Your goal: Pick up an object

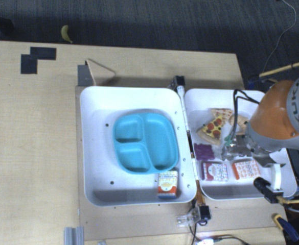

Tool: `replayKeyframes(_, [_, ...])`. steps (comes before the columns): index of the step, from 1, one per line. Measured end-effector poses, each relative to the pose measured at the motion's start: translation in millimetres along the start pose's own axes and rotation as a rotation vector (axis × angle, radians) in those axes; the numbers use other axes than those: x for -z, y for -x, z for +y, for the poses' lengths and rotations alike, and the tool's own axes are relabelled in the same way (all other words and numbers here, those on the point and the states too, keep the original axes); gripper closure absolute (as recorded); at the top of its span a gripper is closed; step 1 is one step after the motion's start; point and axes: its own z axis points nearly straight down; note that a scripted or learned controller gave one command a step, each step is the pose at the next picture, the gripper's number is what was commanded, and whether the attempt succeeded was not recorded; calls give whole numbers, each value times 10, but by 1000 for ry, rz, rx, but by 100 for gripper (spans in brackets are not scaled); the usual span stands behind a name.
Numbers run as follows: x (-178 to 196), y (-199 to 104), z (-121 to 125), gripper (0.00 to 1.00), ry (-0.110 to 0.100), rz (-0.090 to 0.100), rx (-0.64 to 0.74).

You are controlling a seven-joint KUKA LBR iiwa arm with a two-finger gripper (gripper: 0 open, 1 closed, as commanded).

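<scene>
- The claw (230, 146) is hanging low in the right bin (287, 185), among the items; I cannot tell its state, nor whether it is gripping anything.
- Judging by this, the reach-and-grasp step is underway; next it needs a clean closure and lift.
- Candidates lying there: pizza slice (216, 125), purple piece (203, 151), two cartons (216, 171).
- The left bin (95, 137) is holding a blue divided tray (145, 142) and a small orange box (167, 183).
</scene>
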Motion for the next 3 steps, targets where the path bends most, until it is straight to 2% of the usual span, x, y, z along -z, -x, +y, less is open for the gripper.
replayKeyframes(1, [-1,0,-1,0,0,0,0])
replayKeyframes(2, [107,-5,16,100,3,1,2])
replayKeyframes(3, [106,-5,15,0,3,1,2])
